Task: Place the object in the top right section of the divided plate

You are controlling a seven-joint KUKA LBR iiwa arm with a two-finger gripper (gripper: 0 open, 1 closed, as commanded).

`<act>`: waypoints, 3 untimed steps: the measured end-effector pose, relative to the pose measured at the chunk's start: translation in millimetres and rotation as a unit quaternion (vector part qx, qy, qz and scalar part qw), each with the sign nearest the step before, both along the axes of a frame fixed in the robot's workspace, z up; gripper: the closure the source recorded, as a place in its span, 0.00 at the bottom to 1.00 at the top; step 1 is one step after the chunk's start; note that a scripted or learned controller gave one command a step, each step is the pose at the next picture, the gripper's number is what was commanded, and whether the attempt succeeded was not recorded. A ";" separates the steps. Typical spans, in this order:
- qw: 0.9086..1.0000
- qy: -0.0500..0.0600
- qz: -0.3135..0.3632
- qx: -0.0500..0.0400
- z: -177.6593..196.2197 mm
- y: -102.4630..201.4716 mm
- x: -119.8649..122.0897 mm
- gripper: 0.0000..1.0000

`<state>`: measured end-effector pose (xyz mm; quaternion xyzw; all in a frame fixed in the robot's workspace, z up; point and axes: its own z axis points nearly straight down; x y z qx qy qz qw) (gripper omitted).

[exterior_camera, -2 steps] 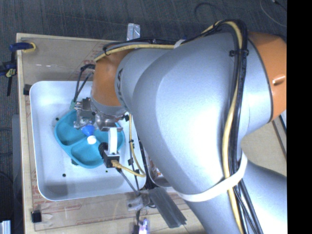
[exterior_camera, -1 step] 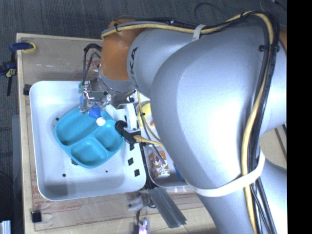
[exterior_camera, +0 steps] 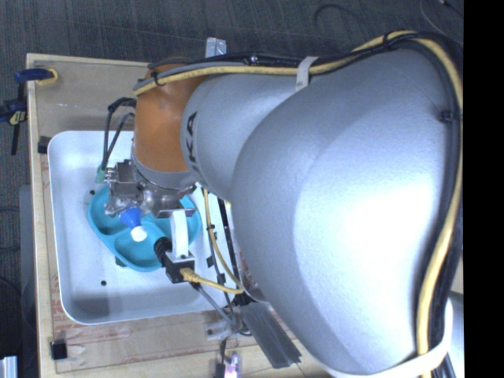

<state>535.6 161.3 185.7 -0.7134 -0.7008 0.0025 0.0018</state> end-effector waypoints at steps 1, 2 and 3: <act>0.999 -0.001 0.048 0.000 5.2 -14.9 8.6 1.00; 0.999 -0.001 0.038 0.000 18.5 -21.9 26.3 1.00; 0.999 0.001 0.043 0.000 27.3 -20.2 25.7 1.00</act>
